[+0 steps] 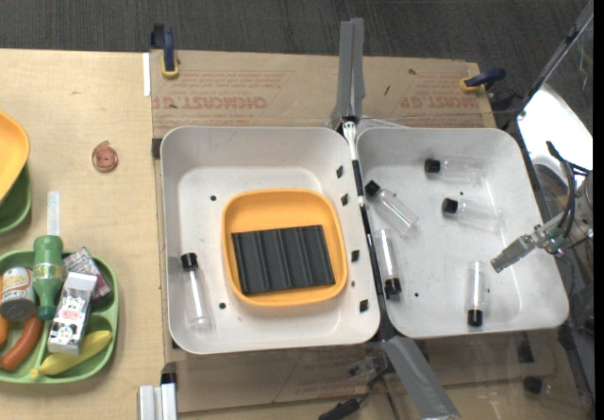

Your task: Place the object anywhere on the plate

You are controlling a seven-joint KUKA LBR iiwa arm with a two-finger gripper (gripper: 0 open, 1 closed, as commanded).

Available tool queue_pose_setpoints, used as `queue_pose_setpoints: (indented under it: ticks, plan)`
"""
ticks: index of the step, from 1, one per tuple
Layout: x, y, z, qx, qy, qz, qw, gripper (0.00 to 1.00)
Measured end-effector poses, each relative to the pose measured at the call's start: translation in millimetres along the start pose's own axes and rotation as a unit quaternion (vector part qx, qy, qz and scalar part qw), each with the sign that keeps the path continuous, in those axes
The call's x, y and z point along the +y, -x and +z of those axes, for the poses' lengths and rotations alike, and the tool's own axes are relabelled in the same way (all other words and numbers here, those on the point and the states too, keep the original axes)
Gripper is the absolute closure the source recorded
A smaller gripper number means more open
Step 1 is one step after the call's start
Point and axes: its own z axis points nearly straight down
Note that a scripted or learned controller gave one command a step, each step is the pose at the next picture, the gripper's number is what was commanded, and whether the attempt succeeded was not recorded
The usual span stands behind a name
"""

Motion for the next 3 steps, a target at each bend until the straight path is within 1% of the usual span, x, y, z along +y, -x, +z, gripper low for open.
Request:
queue_pose_setpoints:
  ticks: [1,2,3]
  plan:
    - [0.2,1.0,-8.8,0.000,0.001,0.001,1.0000,1.00]
    - [0.6,1.1,-114.7,-0.001,0.001,-0.066,0.9978,1.00]
    - [0.6,1.1,-114.8,-0.001,0.001,-0.066,0.9978,0.00]
